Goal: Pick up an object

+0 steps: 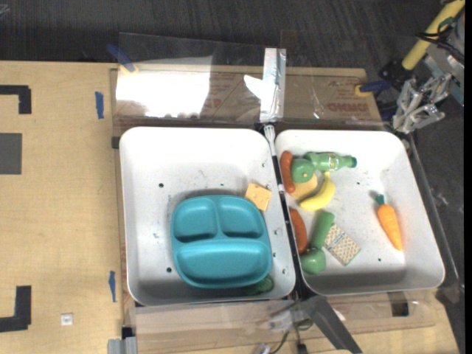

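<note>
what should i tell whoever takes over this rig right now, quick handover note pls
Gripper: parked up beyond the right bin's far right corner, above none of the objects; whether its fingers are open or shut cannot be read.
Right bin: carrot alone on the right side; banana, green bottle, a patterned block and other toy food clustered along the left wall.
Left bin: teal divided plate and a small orange block by its far right corner.
Done: nothing picked yet.
Left: pick up an object; the carrot looks easiest, since it lies apart.
</note>
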